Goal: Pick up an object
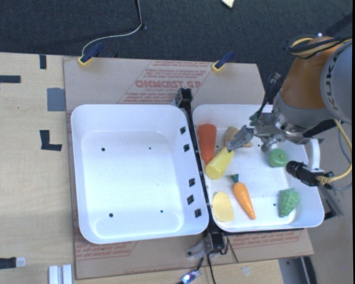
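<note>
- The grey robot arm point(319, 93) with its orange band reaches in from the right, over the right shallow white plastic bin point(310, 219).
- Its dark two-finger gripper point(239, 139) points left and downward above the upper middle of that bin; whether it is spread or pressed together cannot be told from this angle, and nothing can be seen pinched in it.
- Just below the tip lies a yellow rounded plastic piece point(219, 163), tilted, touching a long orange-red plastic vegetable point(207, 141) that lies along the bin's left wall.
- A small tan object point(231, 135) sits beside the gripper, partly hidden by it.
- Toward the front are an orange toy carrot with a green top point(243, 199), a pale yellow oval piece point(223, 207) and a green bumpy toy vegetable point(288, 202).
- A small round green toy point(277, 157) rests near the arm's wrist.
- The left shallow white bin point(83, 158) stands beside it, on a cardboard sheet point(160, 81).
</note>
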You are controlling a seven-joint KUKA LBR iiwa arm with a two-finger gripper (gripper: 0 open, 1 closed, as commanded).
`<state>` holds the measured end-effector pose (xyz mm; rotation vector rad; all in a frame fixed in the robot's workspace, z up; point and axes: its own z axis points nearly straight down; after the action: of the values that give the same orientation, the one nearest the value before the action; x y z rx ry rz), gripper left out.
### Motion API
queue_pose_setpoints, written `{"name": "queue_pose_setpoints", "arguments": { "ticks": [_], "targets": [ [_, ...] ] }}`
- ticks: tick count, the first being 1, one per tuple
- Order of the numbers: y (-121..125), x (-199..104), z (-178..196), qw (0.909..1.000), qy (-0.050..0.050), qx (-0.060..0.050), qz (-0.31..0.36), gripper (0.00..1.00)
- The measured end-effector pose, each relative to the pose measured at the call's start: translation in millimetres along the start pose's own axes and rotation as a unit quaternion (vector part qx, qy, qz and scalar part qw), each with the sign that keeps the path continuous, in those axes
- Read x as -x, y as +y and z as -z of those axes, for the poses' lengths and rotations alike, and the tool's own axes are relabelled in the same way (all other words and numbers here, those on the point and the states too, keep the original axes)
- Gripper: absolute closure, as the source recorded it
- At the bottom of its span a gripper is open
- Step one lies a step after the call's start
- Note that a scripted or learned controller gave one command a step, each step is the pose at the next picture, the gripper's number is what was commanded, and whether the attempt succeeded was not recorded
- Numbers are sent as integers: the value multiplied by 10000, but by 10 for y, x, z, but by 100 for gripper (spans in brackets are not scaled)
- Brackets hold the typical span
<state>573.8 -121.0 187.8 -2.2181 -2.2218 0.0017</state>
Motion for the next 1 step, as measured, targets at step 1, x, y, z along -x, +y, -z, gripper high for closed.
{"name": "queue_pose_setpoints", "arguments": {
  "ticks": [1],
  "targets": [
    [150,-98,-1066,10000,-28,2,0,0]
  ]
}}
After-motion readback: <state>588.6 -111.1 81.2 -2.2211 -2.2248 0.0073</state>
